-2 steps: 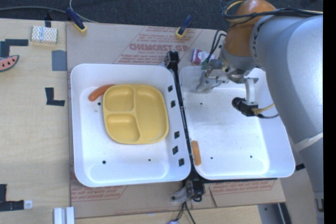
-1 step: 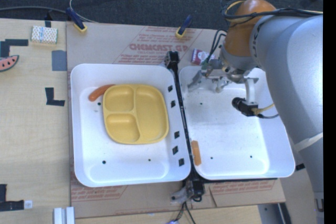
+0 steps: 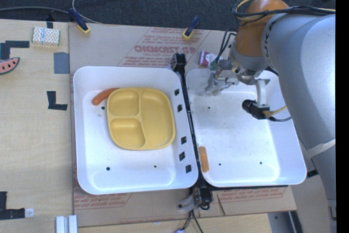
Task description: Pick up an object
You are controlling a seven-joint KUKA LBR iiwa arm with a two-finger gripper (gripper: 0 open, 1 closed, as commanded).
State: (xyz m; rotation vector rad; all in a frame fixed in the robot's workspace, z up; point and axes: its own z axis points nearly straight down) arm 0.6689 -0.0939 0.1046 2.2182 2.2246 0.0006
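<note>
The yellow divided plate (image 3: 140,118) lies in the left bin (image 3: 92,172). An orange sausage (image 3: 102,96) rests against the plate's upper left rim. A small orange piece (image 3: 203,159) lies at the left wall of the right bin (image 3: 272,166), near its front. My gripper (image 3: 216,85) hangs low over the right bin's back left corner, with nothing visibly held. It is well apart from the orange piece. The grey arm and its orange band (image 3: 256,24) cover the bin's back right.
A small red and white packet (image 3: 205,58) lies on the cardboard just behind the right bin. Clamps (image 3: 191,28) hold the cardboard's back edge. A watermelon slice toy (image 3: 8,65) and a pale block (image 3: 46,36) sit on the bench at far left. A black cable fitting (image 3: 256,108) hangs over the right bin.
</note>
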